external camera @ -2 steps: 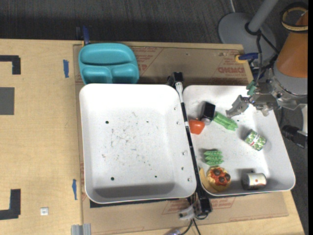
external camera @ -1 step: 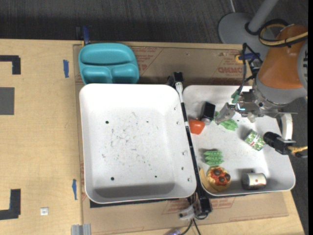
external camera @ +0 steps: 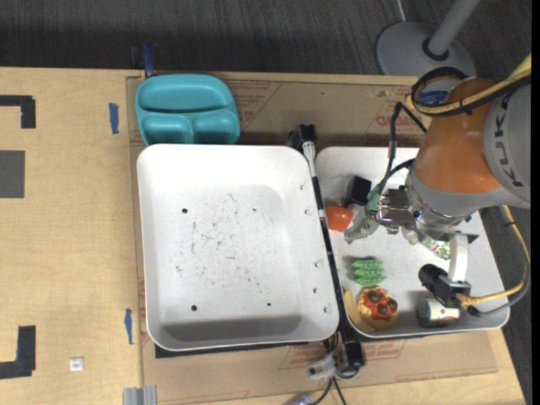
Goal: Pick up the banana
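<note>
Arm [external camera: 456, 159] hangs over the right bin [external camera: 401, 264], its tool [external camera: 364, 223] just right of the orange-red piece [external camera: 339, 218]; whether the tool is open, or has hold of anything, cannot be told. Which item is the banana cannot be told. It is judged to be masked by the arm, right of that piece, so bearing and long axis are undetermined.

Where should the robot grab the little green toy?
Probably straight from above, pinching across its shorter front-to-back span. The green toy lies flat on the floor of the right bin, with bare floor around it.
</note>
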`<state>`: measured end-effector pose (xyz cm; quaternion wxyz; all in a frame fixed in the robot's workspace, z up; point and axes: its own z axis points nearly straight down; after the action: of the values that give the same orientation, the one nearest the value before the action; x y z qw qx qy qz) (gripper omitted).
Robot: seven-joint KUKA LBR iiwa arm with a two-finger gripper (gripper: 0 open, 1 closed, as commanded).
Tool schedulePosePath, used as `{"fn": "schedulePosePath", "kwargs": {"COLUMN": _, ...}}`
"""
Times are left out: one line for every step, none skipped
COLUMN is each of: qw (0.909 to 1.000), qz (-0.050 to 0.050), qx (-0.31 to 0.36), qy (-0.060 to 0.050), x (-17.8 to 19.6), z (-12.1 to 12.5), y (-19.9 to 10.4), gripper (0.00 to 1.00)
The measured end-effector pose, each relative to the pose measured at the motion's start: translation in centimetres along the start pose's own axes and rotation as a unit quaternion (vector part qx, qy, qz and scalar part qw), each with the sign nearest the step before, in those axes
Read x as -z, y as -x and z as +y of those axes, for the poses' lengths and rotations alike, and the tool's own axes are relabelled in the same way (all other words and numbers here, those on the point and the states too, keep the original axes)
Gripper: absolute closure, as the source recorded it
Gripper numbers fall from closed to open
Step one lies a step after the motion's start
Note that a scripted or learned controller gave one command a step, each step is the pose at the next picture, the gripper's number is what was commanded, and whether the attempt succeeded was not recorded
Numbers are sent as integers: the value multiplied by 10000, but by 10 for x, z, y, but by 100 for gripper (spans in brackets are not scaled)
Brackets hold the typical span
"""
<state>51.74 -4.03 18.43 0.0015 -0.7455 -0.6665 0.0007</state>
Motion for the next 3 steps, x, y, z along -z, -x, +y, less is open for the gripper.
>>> {"fn": "schedulePosePath", "kwargs": {"qw": 9992, "qz": 0, "qx": -408, "qy": -6, "x": 0, "z": -50, "y": -100, "gripper": 0}}
{"fn": "schedulePosePath", "kwargs": {"qw": 9939, "qz": 22, "qx": -1103, "qy": 69, "x": -53, "z": -48, "y": -122, "gripper": 0}}
{"fn": "schedulePosePath", "kwargs": {"qw": 9916, "qz": -9, "qx": -1291, "qy": 113, "x": -58, "z": -47, "y": -132, "gripper": 0}}
